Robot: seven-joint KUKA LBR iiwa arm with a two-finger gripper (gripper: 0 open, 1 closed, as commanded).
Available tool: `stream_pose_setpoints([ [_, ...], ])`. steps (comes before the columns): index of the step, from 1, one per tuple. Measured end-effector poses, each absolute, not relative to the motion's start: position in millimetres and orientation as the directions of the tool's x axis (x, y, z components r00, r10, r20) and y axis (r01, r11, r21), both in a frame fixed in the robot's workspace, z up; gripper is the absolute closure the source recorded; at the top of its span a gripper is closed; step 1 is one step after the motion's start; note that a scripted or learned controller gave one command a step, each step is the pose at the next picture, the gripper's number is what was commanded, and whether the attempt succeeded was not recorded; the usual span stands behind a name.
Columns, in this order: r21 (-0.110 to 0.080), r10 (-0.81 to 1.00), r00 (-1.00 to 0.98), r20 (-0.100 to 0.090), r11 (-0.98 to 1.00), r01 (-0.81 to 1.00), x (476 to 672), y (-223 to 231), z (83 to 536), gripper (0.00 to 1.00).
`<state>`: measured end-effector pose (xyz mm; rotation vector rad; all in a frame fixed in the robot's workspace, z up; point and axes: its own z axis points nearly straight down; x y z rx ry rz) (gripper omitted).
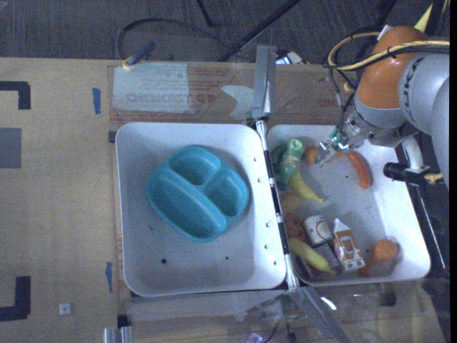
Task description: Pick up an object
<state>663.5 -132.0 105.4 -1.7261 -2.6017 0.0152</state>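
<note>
Reach step: claw [333, 147] hung low in right bin [418, 224], toward 12 o'clock, beside small orange piece [311, 154]. Finger state: cannot tell. Next move needed descent, then a pinch.

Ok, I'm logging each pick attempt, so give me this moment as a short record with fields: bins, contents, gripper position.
left bin: holds a teal divided plate, lying flat
right bin: holds toy food, among it a banana, a green item, an orange sausage, two small cartons, a second banana
gripper: over the right bin's far end, between the green item and the sausage
held item: none seen between the fingers
</note>
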Motion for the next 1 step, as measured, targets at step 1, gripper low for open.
stream_pose_setpoints([
  [1,0.001,0.959,-0.282,-0.002,0.282,0.959,653.4,-99.4,232.9,1.0],
])
